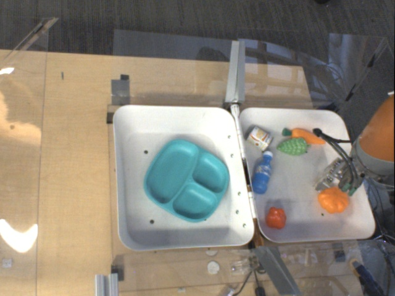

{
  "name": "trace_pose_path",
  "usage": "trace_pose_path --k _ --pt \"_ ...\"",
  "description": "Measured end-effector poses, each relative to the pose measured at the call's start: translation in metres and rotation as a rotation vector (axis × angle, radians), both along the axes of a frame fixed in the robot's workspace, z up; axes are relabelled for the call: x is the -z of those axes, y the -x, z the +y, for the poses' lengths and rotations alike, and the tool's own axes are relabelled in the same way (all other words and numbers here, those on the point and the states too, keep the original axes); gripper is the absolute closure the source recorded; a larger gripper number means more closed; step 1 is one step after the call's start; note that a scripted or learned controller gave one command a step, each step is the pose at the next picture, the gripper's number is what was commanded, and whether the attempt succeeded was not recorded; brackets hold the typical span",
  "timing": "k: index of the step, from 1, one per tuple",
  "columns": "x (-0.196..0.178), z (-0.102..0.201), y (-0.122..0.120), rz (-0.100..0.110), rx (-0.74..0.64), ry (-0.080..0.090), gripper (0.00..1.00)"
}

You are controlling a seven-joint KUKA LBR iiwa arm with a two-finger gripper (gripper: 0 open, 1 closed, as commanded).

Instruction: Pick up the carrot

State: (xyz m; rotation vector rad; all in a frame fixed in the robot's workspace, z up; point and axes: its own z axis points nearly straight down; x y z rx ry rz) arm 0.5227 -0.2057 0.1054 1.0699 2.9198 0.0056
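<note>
Taking the blue plastic bottle (pixel 262 172) in the right-hand shallow white bin (pixel 355 230) as the landmark: nearest the camera, below and just right of the bottle, sits a small red rounded toy fruit (pixel 276 217). Further right of the bottle, by the bin's right side, lies a round orange toy fruit (pixel 333 200), and the metal two-finger gripper (pixel 334 176) hangs just above it, at or very near its upper edge; whether its jaws are apart or together I cannot tell. Left of the bottle, in the left-hand white bin (pixel 126 184), rests a teal three-compartment plastic tray (pixel 187 179). Beyond the bottle, just above it, lies a small tilted white can (pixel 259 137); up and to the right sits a green knobbly toy vegetable (pixel 293 146), and behind that, touching it, the orange toy carrot (pixel 307 135) lies near the bin's far wall
</note>
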Motion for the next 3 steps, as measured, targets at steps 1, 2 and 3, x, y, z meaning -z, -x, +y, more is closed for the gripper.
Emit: trace_pose_path --k 1,2,3 --pt "-0.077 0.071 -0.020 0.017 0.000 -0.005 1.00" --pt "-0.070 0.019 -0.055 0.019 0.235 -0.009 1.00" --pt "-0.105 0.077 -0.074 0.015 0.076 -0.007 1.00"
